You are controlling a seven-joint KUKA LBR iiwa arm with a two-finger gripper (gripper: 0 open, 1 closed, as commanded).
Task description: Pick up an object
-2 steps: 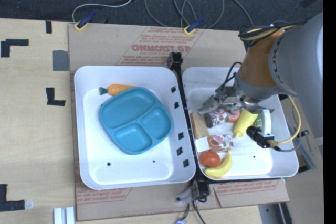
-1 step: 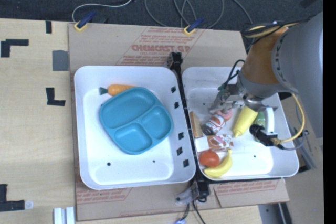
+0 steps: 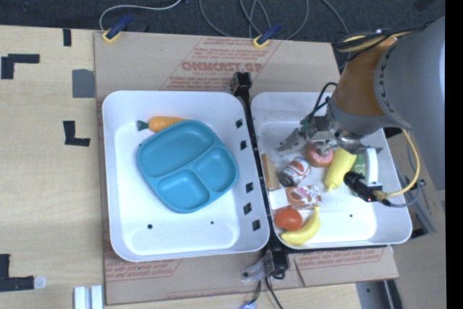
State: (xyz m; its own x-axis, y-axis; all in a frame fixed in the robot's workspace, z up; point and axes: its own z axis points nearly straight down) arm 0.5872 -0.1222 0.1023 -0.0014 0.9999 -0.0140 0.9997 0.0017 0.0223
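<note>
Camera view shows the pincer [image 3: 316, 132] low in the right bin [image 3: 362, 228], and nobody could tell from here if it is wide or narrow. Just below it lie a pink toy [image 3: 319, 154], a yellow bottle [image 3: 338, 168], a small can [image 3: 295, 171], a tomato [image 3: 288, 218] and a banana [image 3: 304, 229]. The left bin [image 3: 123, 221] holds a blue plate [image 3: 187, 165] with a carrot [image 3: 163, 124] beside it.

Left bin [image 3: 123, 228]: plate [image 3: 187, 164] takes the mid, carrot [image 3: 165, 124] at its far edge; free room along near and left sides. Right bin [image 3: 387, 228]: toys bunched left-centre, tomato [image 3: 288, 218], banana [image 3: 304, 228], yellow bottle [image 3: 337, 168]; arm [image 3: 376, 87] overhangs far right part. Near-right corner open.
</note>
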